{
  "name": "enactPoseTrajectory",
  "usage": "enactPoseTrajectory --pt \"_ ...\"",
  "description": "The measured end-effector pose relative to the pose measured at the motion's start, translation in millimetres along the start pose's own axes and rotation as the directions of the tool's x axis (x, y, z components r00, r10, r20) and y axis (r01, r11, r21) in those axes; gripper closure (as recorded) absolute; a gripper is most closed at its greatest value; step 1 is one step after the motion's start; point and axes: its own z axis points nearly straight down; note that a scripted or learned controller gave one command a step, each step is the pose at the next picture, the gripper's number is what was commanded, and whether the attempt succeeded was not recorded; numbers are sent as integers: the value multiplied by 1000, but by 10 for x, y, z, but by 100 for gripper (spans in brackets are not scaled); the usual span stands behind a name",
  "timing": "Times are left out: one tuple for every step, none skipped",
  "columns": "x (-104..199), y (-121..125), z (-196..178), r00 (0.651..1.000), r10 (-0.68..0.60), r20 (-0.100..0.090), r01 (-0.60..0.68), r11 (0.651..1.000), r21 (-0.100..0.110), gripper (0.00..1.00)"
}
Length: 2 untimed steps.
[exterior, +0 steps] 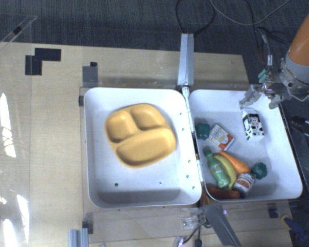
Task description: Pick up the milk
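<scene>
The arm (305, 40) came in from the right, its orange band above the far right corner of the right bin (283, 187). The gripper (259, 100) hung over the bin's far edge with its fingers spread apart and nothing between them; one fingertip (245, 102) pointed down to the left and the other sat near the bin's right wall. The milk (252, 126), a small white carton with black cow patches, lay on the bin floor just below the gripper, apart from the fingers and near the right wall. To its left, well apart from it, a small orange and white box (219, 136) lay tilted, with a dark green piece (202, 130) just beside it near the divider. Nearer the front of the bin the other toys were crowded together: a green bottle (215, 169) touching a banana (226, 171), a carrot (235, 162) lying behind them, a small can (243, 183) with a red label at the front, a dark red piece (221, 192) along the front wall, and a dark green broccoli (259, 170) to the right of the carrot. The left bin (100, 189) held a yellow sectioned tray (139, 134), set at a tilt toward the middle. Black cables (195, 9) looped across the dark floor beyond the bench (41, 153).
</scene>
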Motion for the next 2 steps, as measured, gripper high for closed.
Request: enactPoseTrajectory --pt "-269 57 1316 974 -225 15 225 974 -27 0" --pt "-601 104 1411 959 -284 15 284 958 -32 0"
